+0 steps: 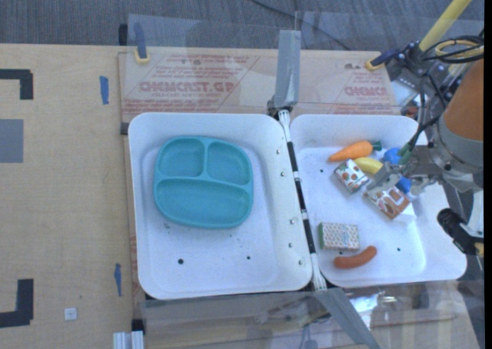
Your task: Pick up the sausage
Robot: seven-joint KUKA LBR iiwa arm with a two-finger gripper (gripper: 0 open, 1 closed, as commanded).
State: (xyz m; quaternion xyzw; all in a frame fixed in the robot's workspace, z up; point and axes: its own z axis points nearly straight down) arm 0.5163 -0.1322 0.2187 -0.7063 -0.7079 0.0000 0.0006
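The sausage (355,257) is a short orange-red link lying flat near the front edge of the right bin (438,259). My gripper (393,181) hangs over the middle of that bin, up and to the right of the sausage and well apart from it. It sits just above a small red-and-white box (389,201). Nothing is seen lifted off the bin floor.
A speckled tan block (340,236) lies just above the sausage. Farther back are a carrot (351,151), a yellow piece (369,164), a blue piece (393,155) and another small box (350,177). The left bin (231,263) holds a teal divided plate (204,182).
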